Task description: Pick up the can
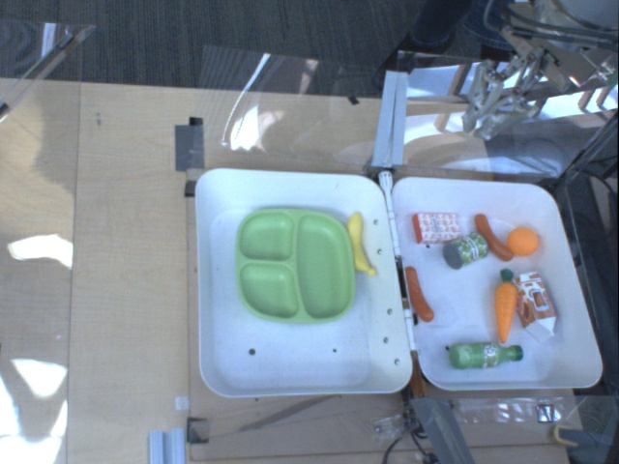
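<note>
The can (466,250) is small, with a green label and a grey end. It lies on its side in the upper middle of the right bin (573,356), between a red and white box (438,226) and a brown sausage (493,237). My gripper (495,97) hangs high above the bench behind the right bin's far edge. It is well away from the can and touches nothing.
The right bin also holds an orange (523,241), a carrot (506,304), a small carton (535,301), a green bottle (484,355) and a second sausage (419,293). In the left bin (218,356) are a green divided plate (295,264) and a banana (361,245).
</note>
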`<state>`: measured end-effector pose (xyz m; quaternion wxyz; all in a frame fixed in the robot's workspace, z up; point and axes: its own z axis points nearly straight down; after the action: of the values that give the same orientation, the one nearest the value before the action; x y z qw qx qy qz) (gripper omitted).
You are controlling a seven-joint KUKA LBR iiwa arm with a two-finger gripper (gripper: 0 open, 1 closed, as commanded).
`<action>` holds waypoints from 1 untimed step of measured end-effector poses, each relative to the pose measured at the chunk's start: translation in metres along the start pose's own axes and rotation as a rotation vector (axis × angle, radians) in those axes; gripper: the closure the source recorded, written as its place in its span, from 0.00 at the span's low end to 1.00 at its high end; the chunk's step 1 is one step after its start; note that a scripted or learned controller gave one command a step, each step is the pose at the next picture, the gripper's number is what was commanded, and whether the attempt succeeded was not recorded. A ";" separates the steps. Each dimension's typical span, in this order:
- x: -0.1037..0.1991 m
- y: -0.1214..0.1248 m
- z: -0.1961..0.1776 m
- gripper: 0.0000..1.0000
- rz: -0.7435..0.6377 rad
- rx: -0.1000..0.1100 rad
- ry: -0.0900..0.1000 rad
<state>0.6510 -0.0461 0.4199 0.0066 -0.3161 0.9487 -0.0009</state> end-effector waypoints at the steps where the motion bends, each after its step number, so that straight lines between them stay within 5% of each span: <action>1: 0.001 0.007 -0.018 1.00 -0.593 -0.001 -0.001</action>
<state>0.6455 -0.0415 0.4377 0.0062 -0.5794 0.8150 -0.0020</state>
